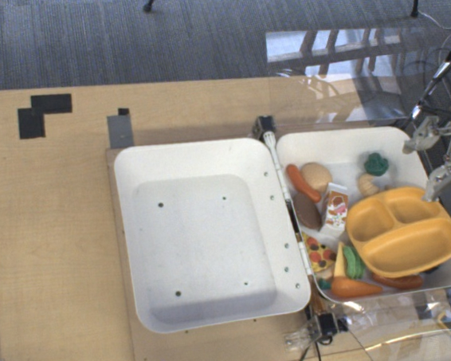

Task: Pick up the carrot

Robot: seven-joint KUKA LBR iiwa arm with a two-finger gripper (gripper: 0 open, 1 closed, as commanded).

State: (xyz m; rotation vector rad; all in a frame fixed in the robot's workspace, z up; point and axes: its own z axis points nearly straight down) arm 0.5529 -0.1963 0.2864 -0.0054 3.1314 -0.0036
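Seen from above at a slant, two white bins are sitting side by side on a wooden bench [57,257]. The left bin [207,234] is holding nothing that shows. The right bin [341,141] is crowded with toy food. The carrot [354,287] is lying flat along that bin's near edge, just beside a yellow tray [403,233] that is tilting over other pieces. A red sausage [302,182], a beige bun [316,176], a small carton [335,206] and a green piece [376,164] are lying farther back. The gripper [439,157] is hovering at the bin's right rim, well apart from the carrot, grasping nothing; its finger spacing is unclear.
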